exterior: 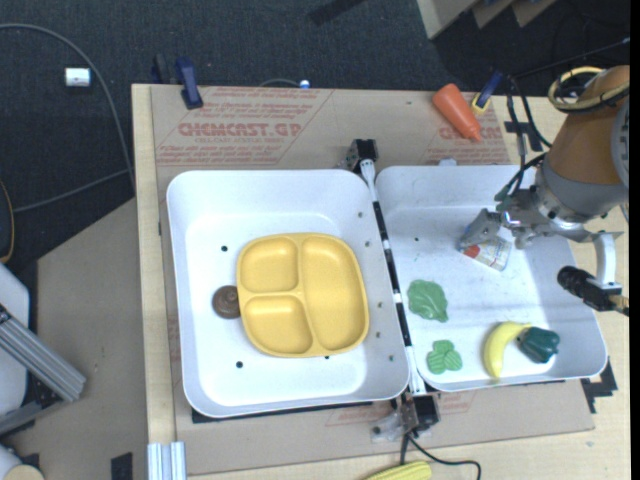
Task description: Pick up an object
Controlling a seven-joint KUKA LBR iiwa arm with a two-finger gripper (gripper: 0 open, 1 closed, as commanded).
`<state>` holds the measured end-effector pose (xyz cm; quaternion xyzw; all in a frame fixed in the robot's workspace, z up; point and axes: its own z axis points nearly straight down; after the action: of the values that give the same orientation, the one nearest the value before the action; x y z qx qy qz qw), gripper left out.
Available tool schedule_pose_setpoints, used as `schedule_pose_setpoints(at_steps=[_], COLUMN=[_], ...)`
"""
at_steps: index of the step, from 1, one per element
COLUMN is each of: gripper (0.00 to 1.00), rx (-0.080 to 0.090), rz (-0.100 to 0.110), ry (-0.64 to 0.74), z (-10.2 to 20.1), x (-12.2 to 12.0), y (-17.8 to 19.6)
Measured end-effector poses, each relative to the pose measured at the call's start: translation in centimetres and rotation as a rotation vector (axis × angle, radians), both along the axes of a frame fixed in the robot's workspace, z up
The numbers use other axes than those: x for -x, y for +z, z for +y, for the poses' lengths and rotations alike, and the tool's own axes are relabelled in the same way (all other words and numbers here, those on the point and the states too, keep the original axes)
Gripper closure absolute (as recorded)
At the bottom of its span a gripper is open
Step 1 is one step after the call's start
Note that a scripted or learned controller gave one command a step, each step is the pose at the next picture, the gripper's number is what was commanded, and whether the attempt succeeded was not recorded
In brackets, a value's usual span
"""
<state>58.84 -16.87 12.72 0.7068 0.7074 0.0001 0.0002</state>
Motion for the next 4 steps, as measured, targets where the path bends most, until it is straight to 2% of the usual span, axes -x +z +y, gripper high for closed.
schedule_pose_setpoints(at_steps=[1,2,3,4], gripper=[0.00,1.00,0.00,0.00], rx=[0.006,0.011,0.011,0.000], rz=[-0.012,-0.018,-0.017,0.002], ry=[0.001,0.002,0.002,-0.001], z=[0.8,0.7,0.7,0.7], x=[-3.6,-3.7,-3.7,-1.3], y=[-3.7,-2.5,-2.6,-1.7])
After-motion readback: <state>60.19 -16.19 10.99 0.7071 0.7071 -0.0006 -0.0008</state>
